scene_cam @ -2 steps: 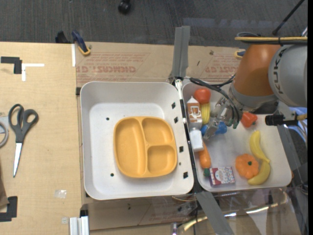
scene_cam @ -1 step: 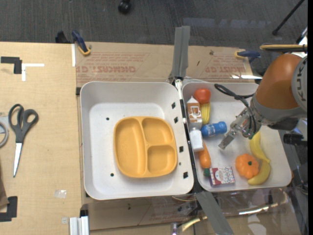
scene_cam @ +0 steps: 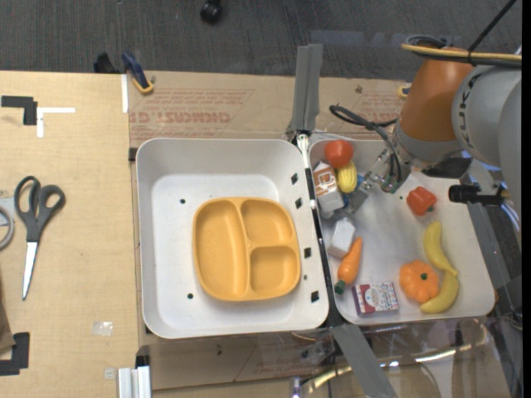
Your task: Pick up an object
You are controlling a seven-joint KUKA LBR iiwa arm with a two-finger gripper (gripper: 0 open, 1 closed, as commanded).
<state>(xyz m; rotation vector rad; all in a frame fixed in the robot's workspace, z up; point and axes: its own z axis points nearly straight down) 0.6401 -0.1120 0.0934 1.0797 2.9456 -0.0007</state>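
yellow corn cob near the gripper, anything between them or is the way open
Nothing visible stands between them. The gripper hangs in the right bin just right of the yellow corn cob, with bare bin floor between. A small carton lies on the cob's far, left side.

Both bins are white: the left bin holds a yellow-orange divided plate. In the right bin lie a red tomato, a yellow corn cob, a red pepper, an orange carrot with a green tip, an orange pumpkin, yellow bananas and a red-and-white carton. The arm is grey with an orange band. The table is pale tan, and the scissors have black handles.
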